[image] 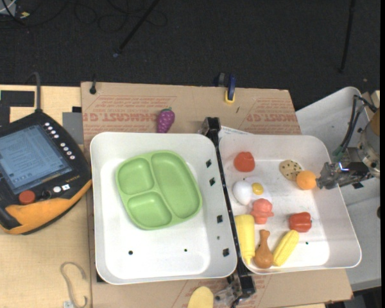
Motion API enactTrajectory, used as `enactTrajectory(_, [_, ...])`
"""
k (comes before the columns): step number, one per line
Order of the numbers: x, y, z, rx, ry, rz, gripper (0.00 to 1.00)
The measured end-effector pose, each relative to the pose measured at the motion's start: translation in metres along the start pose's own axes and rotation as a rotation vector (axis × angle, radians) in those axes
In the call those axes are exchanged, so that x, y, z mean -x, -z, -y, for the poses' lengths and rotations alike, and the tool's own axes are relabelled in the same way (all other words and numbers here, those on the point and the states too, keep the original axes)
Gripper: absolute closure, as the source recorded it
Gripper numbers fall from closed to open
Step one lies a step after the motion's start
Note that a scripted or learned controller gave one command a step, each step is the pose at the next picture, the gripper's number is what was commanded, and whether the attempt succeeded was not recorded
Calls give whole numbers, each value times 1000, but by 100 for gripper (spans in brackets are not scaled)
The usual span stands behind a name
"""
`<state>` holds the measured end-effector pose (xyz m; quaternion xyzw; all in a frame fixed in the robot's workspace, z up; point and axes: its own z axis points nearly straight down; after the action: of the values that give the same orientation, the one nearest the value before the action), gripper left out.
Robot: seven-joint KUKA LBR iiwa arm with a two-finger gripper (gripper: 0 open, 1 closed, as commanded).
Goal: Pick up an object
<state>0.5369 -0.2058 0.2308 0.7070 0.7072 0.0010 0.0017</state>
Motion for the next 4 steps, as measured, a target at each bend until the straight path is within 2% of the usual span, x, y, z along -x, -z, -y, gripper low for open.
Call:
enactTrajectory(3, [-139, 7, -13, -5, 3, -3, 100])
enactTrajectory(4, [-197, -2, -11, -8, 4, -4, 100])
